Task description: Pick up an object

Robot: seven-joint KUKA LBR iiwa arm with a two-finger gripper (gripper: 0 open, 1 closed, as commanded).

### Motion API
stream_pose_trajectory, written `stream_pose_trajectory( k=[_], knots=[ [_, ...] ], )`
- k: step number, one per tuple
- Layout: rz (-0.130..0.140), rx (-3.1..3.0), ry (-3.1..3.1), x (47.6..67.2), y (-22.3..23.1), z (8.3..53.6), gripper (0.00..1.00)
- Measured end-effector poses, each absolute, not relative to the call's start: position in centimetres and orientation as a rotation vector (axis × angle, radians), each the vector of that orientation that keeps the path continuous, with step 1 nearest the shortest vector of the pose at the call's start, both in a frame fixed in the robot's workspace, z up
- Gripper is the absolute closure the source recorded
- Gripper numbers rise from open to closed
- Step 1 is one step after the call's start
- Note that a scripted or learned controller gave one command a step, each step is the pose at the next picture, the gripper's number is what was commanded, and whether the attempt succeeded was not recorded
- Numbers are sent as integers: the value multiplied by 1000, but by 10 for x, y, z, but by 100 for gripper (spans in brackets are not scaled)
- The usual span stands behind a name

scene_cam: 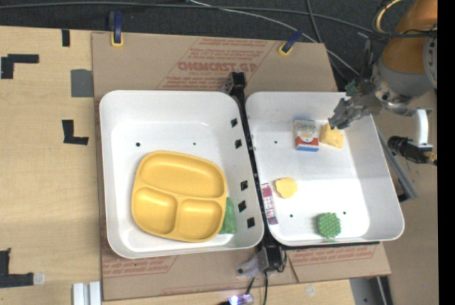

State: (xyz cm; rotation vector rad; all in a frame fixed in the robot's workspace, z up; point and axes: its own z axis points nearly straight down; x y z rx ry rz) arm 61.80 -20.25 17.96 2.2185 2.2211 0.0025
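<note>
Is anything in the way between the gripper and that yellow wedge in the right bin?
Nothing visible. The gripper sits right at the yellow wedge in the right bin, with no object between them. The small carton lies close beside the wedge on its left.

Yellow wedge lies beside small carton.

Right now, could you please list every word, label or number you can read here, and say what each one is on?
"CHEMCAST GP": red print on the brown board under the bins, partly blurred.
Other red print on that board: too small to read.
Small carton: label too blurred.
Strip packet: print too small.
</note>
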Motion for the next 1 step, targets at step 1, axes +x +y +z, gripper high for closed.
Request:
stream_pose_trajectory(
  k=[1],
  knots=[
    [4,2216,2219,622,-204,243,100]
  ],
)
